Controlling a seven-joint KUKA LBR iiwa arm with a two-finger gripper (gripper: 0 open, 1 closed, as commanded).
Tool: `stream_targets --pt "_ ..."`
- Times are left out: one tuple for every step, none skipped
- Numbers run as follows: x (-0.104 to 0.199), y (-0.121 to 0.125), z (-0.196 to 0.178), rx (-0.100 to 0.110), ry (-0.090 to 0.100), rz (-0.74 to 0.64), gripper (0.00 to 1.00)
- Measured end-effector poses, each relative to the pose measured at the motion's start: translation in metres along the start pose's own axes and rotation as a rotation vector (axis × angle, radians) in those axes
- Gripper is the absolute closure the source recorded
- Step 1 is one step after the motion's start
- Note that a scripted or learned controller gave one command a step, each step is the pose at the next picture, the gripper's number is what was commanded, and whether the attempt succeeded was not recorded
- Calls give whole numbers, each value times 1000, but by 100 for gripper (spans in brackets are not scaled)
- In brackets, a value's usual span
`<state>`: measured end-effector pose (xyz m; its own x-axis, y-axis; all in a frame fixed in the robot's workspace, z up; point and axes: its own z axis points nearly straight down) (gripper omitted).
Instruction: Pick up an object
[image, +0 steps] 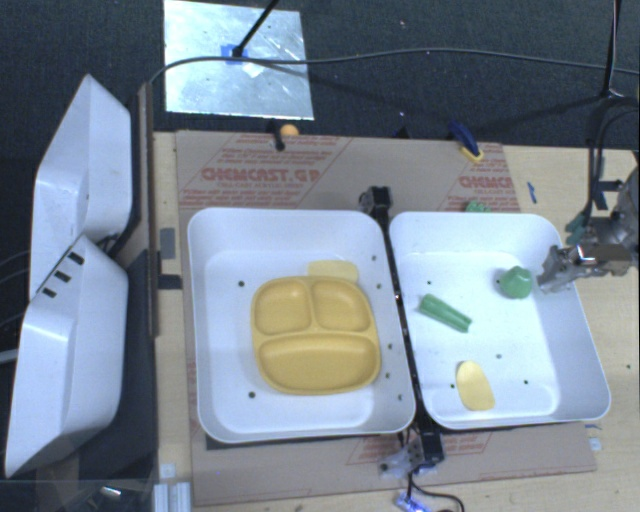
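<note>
Green round piece (516, 283) sits just beside the gripper (553, 275), whose opening I cannot tell.

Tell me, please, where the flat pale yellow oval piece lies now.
The flat pale yellow oval piece lies in the right white bin, near its front edge, below the long green block.

Cardboard sheet (300, 165), foil plate (235, 60)
</note>
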<state>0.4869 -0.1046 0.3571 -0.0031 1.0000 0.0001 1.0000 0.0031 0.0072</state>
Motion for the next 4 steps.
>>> stream_targets --pt "72 69 -4 7 1 -3 100" --pt "63 12 1 7 0 4 100" --pt "90 2 -14 5 1 0 100" --pt "158 59 -48 5 1 -3 100"
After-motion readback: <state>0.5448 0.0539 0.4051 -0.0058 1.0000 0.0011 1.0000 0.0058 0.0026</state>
